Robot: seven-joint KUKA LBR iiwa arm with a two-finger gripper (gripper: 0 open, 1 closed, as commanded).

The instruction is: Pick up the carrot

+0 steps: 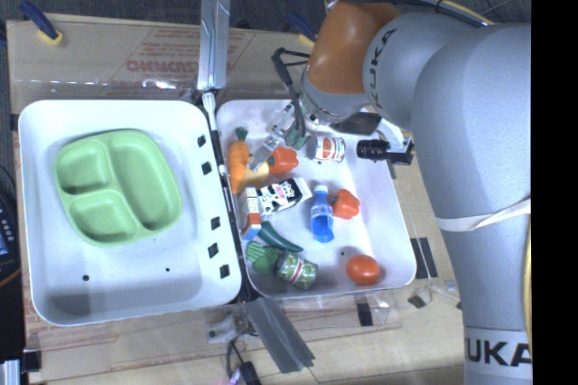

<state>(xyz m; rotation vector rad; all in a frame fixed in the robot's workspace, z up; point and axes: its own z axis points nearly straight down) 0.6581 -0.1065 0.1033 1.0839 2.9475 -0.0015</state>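
Note:
The carrot (237, 166) is orange and elongated, lying along the left wall of the right bin (397, 230), near its back half. My gripper (274, 142) hangs low over the back left part of that bin, just right of the carrot's upper end and close to it. An orange-red round piece (284, 161) lies directly beside the gripper's tip. The arm's orange band (348, 40) and grey body cover the bin's back right corner.
The right bin also holds a black-and-white carton (276, 193), a blue bottle (321, 219), a red piece (346, 204), a tomato (363, 269), a green can (296, 269) and a small can (330, 148). A green divided plate (113, 184) sits in the left bin (54, 284).

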